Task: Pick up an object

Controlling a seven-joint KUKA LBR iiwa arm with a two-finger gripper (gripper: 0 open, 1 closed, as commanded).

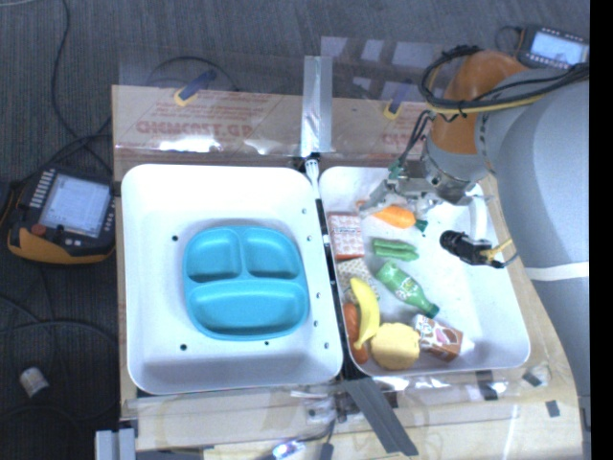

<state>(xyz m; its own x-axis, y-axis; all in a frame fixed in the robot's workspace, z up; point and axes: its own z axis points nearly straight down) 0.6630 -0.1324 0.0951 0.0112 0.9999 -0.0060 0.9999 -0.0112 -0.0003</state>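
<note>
Camera view, looking down at a slant on the table [144,123], which is carrying two shallow white bins side by side. The left bin [153,199] is holding a blue divided plate [247,280] with three compartments, lying flat near the bin's middle. The right bin [498,305] is holding a cluster of toy food items along its left and middle part. A red and white packet [345,235] is lying against the left wall. Beside it an orange carrot-like piece [395,217] is sitting near the far end, with a green pod [395,249] just below it. A green bottle [405,288] is lying tilted across the middle. A yellow banana [365,300] is resting next to an orange-brown piece [351,320] at the left wall. A yellow rounded fruit [394,346] is touching a small brown carton [439,339] at the near end.

The grey arm, with its orange band [469,89], is reaching in from the right over the far end of the right bin. The tool [407,188] is hanging just above the carrot-like piece; whether it is released or clenched I cannot tell, and nothing is visibly showing between its parts. A black fitting [465,246] is projecting beside the wrist over the bin. On the floor to the left a handheld control pendant [62,214] is lying.
</note>
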